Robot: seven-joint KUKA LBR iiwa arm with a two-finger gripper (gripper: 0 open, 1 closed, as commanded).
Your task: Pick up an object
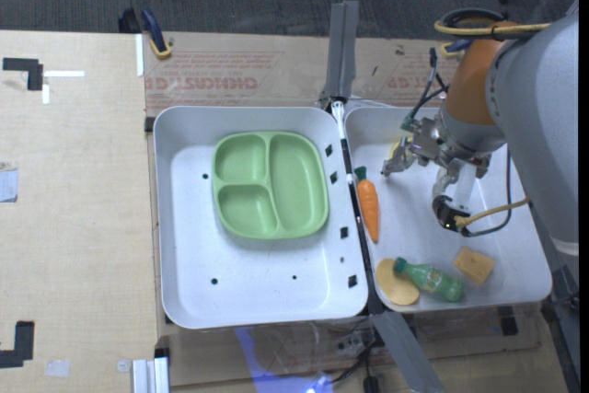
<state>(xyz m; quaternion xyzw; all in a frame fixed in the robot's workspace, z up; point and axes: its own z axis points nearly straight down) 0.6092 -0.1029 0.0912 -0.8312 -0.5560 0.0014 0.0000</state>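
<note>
My gripper (421,188) hangs over the right bin (515,285), below the grey wrist with its orange band. Its two fingers are spread apart and open, one fingertip (394,165) toward the carrot and the other towards the bin's middle; nothing sits between them. An orange carrot (369,208) lies along the bin's left wall, just left of the gripper. Near the front of the bin lie a green bottle (433,281) on its side, a yellow round piece (397,286) touching it, and a tan block (475,266).
The left bin (184,290) holds a green divided plate (271,185). A grey post (342,51) rises behind the seam between the bins. A cable loops from the wrist over the right bin's right side.
</note>
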